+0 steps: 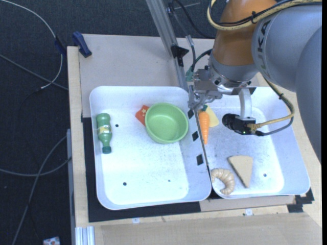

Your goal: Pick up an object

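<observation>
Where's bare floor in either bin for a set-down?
Left bin: wide bare patch below the green bowl, right of the green bottle. Right bin: small patch between carrot, bread wedge and shrimp. Crowded at the divider's top, where the claw sits.

2 bins sit side by side. Left bin [133,188]: bottle [103,131] near left edge, bowl [166,122] near right edge. Right bin [286,172]: carrot [204,126] along left edge, croissant [225,180] at front-left corner.

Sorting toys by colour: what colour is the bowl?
Light green, seen in the camera view: bowl in the left bin.
</observation>
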Controlling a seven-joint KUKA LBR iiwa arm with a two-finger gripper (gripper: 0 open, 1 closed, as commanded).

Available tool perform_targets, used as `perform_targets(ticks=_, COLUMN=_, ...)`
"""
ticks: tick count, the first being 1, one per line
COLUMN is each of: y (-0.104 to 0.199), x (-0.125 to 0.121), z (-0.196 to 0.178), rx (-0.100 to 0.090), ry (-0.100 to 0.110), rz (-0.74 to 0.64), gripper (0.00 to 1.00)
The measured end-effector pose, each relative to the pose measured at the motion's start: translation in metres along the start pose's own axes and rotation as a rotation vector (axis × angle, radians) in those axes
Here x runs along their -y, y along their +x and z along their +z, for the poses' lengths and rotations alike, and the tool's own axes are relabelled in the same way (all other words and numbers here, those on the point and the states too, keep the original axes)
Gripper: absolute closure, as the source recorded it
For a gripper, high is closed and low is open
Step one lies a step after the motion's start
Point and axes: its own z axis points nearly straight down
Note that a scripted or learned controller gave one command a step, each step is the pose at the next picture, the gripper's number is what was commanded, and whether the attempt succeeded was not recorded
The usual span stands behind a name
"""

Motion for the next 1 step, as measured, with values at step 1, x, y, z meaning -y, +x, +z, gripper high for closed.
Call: perform_targets(ticks=1, y=0.0523, x=-0.0082, z=0.0137, rx=0.000, ry=0.000, rz=0.000, gripper=1.00)
